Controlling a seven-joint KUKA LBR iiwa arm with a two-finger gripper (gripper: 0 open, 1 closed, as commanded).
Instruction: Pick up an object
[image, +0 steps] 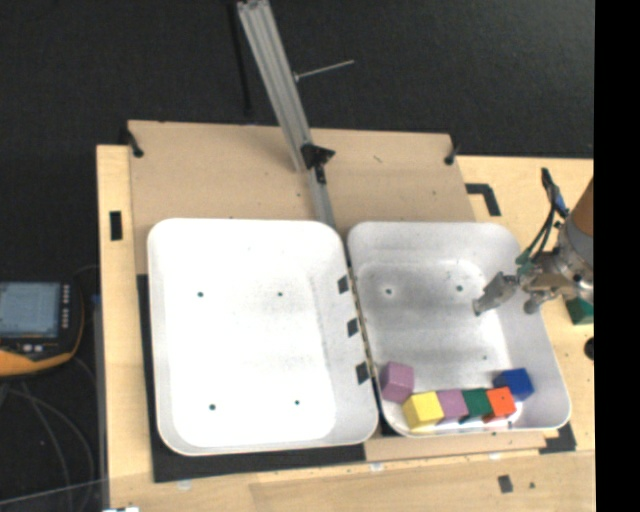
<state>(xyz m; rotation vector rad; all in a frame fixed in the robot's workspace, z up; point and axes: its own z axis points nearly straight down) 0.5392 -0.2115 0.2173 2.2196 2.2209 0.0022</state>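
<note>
Several small cubes lie along the near edge of the right bin (430, 240): a purple cube (397, 380), a yellow cube (423, 409), a pale purple cube (452, 403), a green cube (476, 403), an orange cube (500, 403) and a blue cube (515, 382). My gripper (507, 302) hovers over the right side of this bin, well behind the cubes. It is open with nothing between its fingers (490, 295).
The left bin (250, 330) sits beside the right one. A metal strut (290, 100) slants in from the top toward the gap between the bins. A handheld device (35, 315) lies off the bench at the left.
</note>
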